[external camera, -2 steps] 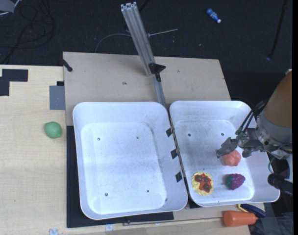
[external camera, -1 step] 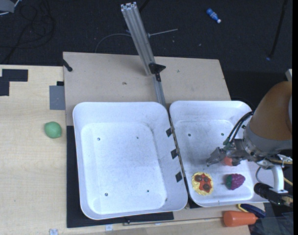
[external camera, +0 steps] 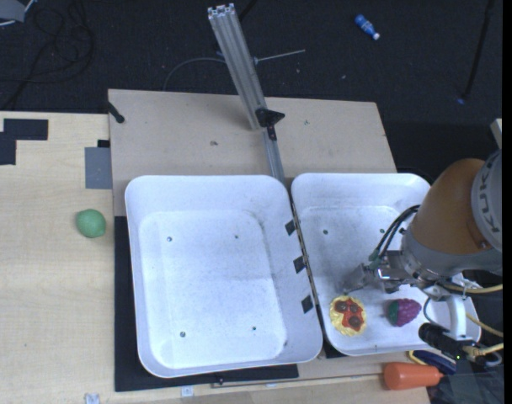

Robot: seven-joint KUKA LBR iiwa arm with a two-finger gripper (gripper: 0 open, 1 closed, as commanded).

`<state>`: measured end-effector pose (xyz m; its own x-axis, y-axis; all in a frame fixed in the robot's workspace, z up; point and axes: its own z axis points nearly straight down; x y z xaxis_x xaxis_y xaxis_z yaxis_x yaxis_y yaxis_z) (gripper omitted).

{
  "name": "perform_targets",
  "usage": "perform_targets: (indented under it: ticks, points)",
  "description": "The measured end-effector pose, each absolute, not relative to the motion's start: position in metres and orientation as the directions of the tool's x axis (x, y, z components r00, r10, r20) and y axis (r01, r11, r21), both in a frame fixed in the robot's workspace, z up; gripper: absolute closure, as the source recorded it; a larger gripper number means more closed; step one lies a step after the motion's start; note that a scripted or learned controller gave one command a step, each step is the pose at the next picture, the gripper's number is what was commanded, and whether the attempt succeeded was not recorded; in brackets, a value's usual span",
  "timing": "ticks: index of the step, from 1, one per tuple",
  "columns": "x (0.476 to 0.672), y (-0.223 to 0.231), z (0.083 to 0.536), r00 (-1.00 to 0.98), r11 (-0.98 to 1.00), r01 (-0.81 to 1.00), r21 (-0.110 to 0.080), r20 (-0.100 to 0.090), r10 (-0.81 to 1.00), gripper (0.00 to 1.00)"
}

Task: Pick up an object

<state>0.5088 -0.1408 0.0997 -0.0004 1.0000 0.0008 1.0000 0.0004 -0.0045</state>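
In the right bin (external camera: 357, 194) lie a yellow toy with red spots (external camera: 349, 316) near the front edge and a purple berry-like toy (external camera: 402, 311) just to its right. My gripper (external camera: 376, 278) hangs low over the bin floor, just behind and above these two toys. The grey wrist and orange band (external camera: 455, 210) rise behind it from the right. Nothing shows between the gripper's tips from this angle. The left bin (external camera: 207, 194) holds no objects.
A green ball (external camera: 91, 223) rests on the bench left of the bins. An orange object (external camera: 412, 375) lies outside the right bin's front rim. An aluminium post (external camera: 242, 66) slants up behind the bins. Cables hang by the arm's lower right.
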Motion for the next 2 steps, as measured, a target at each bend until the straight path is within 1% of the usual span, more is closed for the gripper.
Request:
perform_targets:
  ticks: [1,2]
  points:
    - [0.509,-0.141,0.092,0.0,0.0,1.0,0.001,-0.001,1.0,0.0]
    - [0.51,-0.142,0.103,0.002,-0.002,1.0,0.003,-0.001,1.0,1.0]
